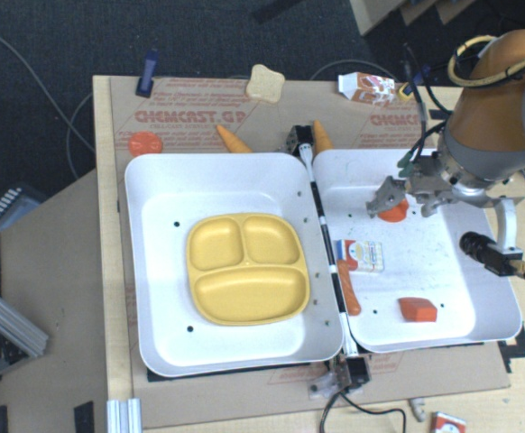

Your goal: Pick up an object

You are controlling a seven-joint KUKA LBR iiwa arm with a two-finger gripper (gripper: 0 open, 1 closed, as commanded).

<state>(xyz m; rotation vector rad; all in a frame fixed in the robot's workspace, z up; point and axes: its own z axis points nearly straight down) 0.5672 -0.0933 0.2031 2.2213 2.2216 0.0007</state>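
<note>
The robot arm reaches in from the right and hangs low over the right bin. Its gripper sits at the top part of that bin, right over a small round orange-red thing. The two grey fingers stand apart, one on each side of it, so the jaws look released and spread. They do not squeeze anything yet. The round thing seems to lie on the bin floor, part hidden under the fingers.

More things lie in the same bin. A little card with a picture is near the middle. A long orange carrot lies beside the edge between the two bins. An orange block sits near the bottom.

The left bin holds a yellow plate with three parts.

The step in hand looks like the grab itself: the gripper is down at the round thing and is set to close. Next, the fingers need to pinch shut on it, firm but straight, and then lift. The thing is small and round, so it could slip out or roll away if the fingers close off to one side.
</note>
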